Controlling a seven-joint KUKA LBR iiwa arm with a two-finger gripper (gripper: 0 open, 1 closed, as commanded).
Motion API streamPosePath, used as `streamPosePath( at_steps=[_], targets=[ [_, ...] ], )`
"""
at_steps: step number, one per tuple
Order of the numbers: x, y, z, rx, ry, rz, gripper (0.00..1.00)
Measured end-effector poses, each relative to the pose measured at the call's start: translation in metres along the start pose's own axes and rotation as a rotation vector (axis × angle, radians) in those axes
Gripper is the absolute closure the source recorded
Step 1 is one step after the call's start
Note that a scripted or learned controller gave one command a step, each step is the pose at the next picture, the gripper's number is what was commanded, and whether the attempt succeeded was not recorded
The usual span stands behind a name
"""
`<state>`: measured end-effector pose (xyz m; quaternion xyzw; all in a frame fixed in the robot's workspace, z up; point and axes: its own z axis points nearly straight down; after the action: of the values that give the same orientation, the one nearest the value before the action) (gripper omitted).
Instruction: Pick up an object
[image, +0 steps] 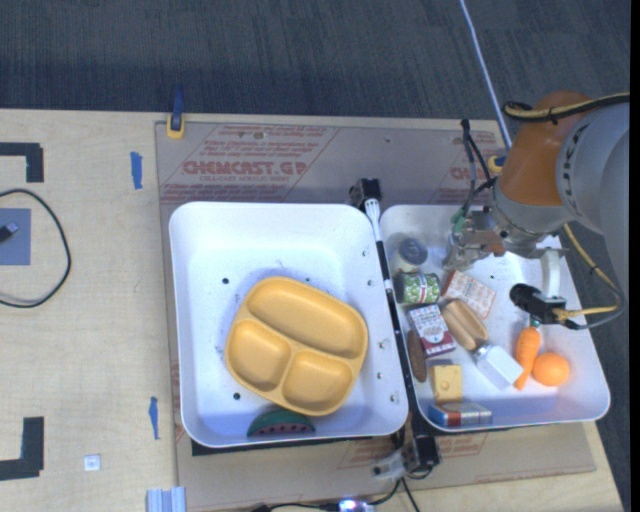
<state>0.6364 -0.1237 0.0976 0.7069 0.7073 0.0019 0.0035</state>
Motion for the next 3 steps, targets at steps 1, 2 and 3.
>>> streamPosePath(
  at_steps=[1, 2, 3],
  targets=[
    [0.000, 0.000, 0.000, 0.000, 0.000, 0.000, 0.00],
    [0.012, -0.048, 0.011, 0.005, 0.002, 0.002, 0.00],
    [0.012, -0.047, 0.000, 0.001, 0.001, 0.002, 1.00]
  ],
)
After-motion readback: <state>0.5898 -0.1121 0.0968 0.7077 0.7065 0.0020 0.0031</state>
